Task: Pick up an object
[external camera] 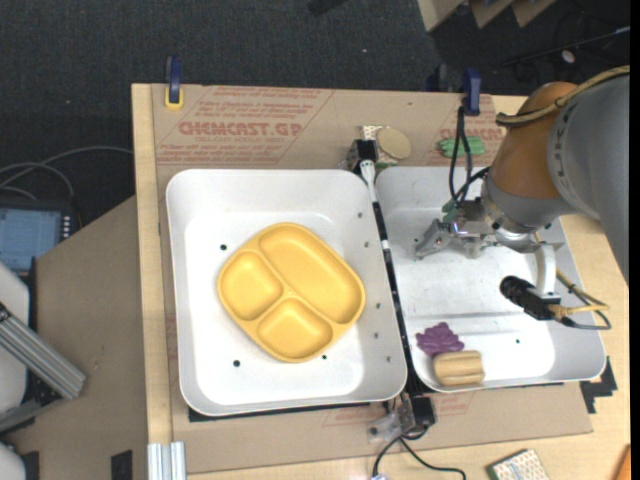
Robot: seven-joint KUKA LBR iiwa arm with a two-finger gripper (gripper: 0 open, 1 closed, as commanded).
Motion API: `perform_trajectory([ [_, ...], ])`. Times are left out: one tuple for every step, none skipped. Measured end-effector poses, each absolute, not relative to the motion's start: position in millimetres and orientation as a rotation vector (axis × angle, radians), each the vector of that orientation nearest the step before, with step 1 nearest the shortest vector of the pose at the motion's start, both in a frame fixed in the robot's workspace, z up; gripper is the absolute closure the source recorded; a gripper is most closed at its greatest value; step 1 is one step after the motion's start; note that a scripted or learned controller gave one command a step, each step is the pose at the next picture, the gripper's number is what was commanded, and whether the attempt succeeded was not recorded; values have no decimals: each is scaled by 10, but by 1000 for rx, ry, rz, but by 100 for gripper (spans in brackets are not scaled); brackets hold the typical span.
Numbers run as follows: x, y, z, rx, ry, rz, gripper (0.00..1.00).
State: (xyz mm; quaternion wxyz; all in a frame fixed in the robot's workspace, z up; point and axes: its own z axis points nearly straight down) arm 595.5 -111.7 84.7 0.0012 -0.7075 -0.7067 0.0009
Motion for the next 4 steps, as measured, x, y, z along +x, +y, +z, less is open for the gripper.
perform_trajectory([
  [6494, -1201, 853, -2223, -2229, -5, 0],
  [6303, -1607, 850, -2225, -2216, 4, 0],
  [6313, -1579, 849, -2220, -2221, 2, 0],
  [6656, -1581, 853, -2224, -2227, -4, 0],
])
